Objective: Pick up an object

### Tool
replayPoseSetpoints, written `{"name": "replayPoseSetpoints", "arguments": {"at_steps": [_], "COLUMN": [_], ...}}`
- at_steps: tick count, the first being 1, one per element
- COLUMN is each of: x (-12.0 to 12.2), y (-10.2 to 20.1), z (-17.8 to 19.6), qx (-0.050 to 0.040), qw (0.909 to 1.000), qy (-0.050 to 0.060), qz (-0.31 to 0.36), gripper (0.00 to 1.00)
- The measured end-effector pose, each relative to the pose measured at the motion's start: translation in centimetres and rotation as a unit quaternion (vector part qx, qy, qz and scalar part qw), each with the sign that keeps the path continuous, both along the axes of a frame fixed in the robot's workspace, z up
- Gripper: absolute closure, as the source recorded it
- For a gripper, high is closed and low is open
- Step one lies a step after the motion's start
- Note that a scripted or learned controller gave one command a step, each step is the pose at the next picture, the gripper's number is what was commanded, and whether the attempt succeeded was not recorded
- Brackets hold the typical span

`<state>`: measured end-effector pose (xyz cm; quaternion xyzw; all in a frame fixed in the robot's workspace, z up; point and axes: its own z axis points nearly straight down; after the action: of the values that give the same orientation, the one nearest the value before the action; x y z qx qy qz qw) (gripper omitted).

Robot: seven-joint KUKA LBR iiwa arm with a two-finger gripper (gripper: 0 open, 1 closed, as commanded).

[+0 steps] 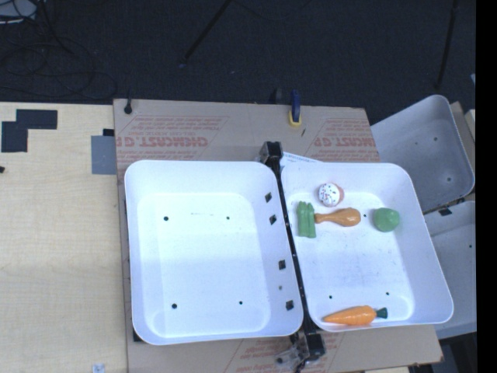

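The right bin (423, 239) holds several small objects. A white speckled ball (330, 194) lies near its far side. Just below it rests an orange-brown drumstick (339, 217), with a green block (306, 219) touching its left end. A green round lump (386, 219) sits to the right of the drumstick. An orange carrot with a green tip (354, 315) lies along the bin's near wall.
The left bin (144, 247) sits beside the right one, joined by a black clip strip (281, 239). Both rest on a cardboard sheet (194, 134). A grey metal plate (423, 150) stands at the right. A blue and yellow clamp (295, 109) holds the cardboard's far edge.
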<state>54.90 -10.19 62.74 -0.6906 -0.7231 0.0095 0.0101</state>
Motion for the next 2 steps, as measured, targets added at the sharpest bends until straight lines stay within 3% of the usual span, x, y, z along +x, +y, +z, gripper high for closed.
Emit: {"name": "replayPoseSetpoints", "arguments": {"at_steps": [2], "x": [0.15], "y": [0.21], "z": [1.87], "qx": [0.0007], "qw": [1.0000], "qy": [0.003], "qz": [0.004], "gripper": [1.00]}}
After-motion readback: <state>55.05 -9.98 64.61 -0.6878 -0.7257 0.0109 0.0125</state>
